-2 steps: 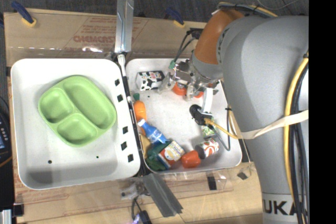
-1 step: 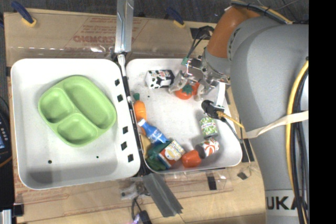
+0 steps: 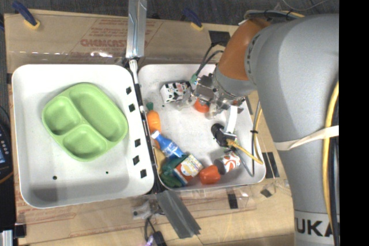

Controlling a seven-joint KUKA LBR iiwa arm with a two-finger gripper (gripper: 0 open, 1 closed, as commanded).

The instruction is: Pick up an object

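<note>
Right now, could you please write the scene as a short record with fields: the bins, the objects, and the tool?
left bin: holds a green divided plate
right bin: holds the small objects
objects: black-and-white cow toy near the far wall; orange carrot and blue bottle by the left wall; red item near the front
tool: low in the right bin, beside the cow toy
grasp: cannot tell

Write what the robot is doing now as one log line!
gripper: low in right bin | beside cow toy, orange thing | grasp: unclear | green plate: left bin
</note>
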